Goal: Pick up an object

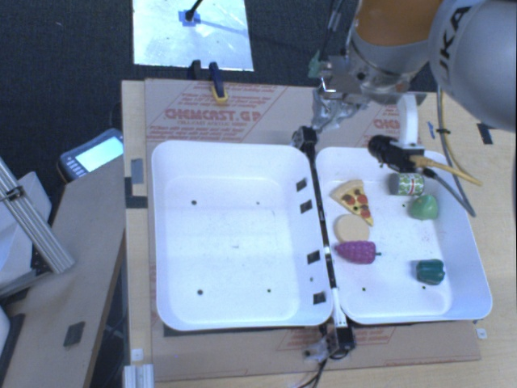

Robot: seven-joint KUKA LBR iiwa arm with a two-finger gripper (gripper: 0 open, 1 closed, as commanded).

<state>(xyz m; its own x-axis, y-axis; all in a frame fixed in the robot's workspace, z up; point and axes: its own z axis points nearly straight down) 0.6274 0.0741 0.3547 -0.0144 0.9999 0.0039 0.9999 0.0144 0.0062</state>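
The right bin point(464, 297) holds several small toys: a pizza slice point(353, 199), a tan round piece point(351, 228), a purple fruit point(356, 252), a dark green pepper point(430, 272), a light green fruit point(422, 208) and a small green-labelled can point(409, 184). My gripper point(329, 118) hangs above the back rim where the two bins meet, behind and to the left of the pizza slice. It is apart from all the toys.
The left bin point(234, 241) lies beside the right one, with black clips along the shared divider point(319, 225). Both bins rest on a cardboard sheet point(226, 111). A shiny plate point(192, 21) lies behind the bench, and a device point(93, 153) sits at the left.
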